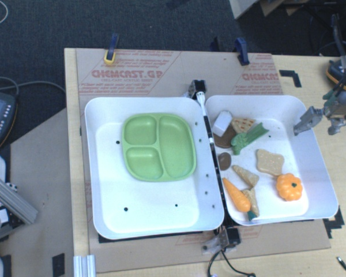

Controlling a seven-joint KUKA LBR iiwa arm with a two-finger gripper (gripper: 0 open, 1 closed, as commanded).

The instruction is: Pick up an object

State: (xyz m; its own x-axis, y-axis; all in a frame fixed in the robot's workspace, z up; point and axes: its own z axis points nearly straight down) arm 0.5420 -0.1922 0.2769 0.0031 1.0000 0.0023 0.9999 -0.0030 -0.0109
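The right bin (311, 154) holds several toy foods: a white block (222, 121), a waffle piece (243, 124), a green vegetable (248, 138), a brown round piece (224, 161), a slice of toast (269, 162), an orange pumpkin (289, 187), a carrot (237, 195) and a tan wedge (245, 176). My gripper (320, 122) hangs at the right bin's far right edge, above the rim and well right of the foods. Its two fingers are spread apart with nothing between them.
The left bin (104, 172) holds a green three-compartment plate (159, 146). A black divider runs between the bins. Blue and yellow clamps (111, 51) sit at the bench's back edge. A dark device (0, 117) lies off the bench at left.
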